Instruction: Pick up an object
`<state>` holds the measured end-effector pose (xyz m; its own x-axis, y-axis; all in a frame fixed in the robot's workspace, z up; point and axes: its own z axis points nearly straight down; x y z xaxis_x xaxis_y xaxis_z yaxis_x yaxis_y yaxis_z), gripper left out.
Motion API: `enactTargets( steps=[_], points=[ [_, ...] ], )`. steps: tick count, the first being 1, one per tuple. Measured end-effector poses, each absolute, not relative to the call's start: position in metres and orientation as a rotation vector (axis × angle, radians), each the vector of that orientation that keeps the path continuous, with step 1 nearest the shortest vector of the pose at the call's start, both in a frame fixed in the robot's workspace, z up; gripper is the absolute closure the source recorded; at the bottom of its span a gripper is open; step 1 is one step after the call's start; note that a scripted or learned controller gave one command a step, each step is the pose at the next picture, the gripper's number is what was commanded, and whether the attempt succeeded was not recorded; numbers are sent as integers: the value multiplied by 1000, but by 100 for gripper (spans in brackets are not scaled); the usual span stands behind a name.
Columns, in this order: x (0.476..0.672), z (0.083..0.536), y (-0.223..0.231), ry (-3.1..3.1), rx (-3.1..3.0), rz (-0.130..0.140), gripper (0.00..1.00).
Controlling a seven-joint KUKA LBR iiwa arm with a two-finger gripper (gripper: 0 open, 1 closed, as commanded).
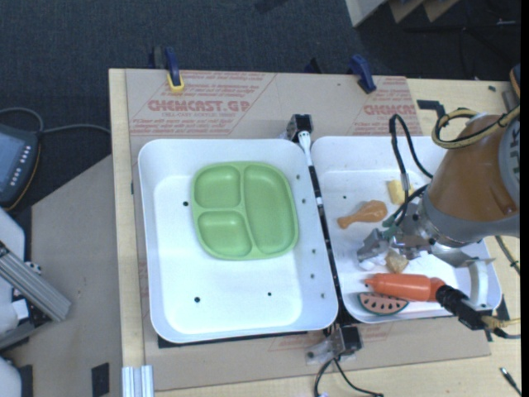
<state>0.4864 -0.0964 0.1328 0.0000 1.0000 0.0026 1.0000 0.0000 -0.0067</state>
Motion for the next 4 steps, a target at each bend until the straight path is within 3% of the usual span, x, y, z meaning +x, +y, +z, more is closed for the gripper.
enactTargets(
  steps=[1, 2, 3, 4],
  points=[
    [493, 91, -97, -2235, -2234, -19, 0],
    [493, 102, -97, -2236, -2234, -21, 100],
    [489, 146, -94, -2225, -2223, -3, 100],
    [488, 209, -97, -2226, -2225, -5, 100]
  ],
)
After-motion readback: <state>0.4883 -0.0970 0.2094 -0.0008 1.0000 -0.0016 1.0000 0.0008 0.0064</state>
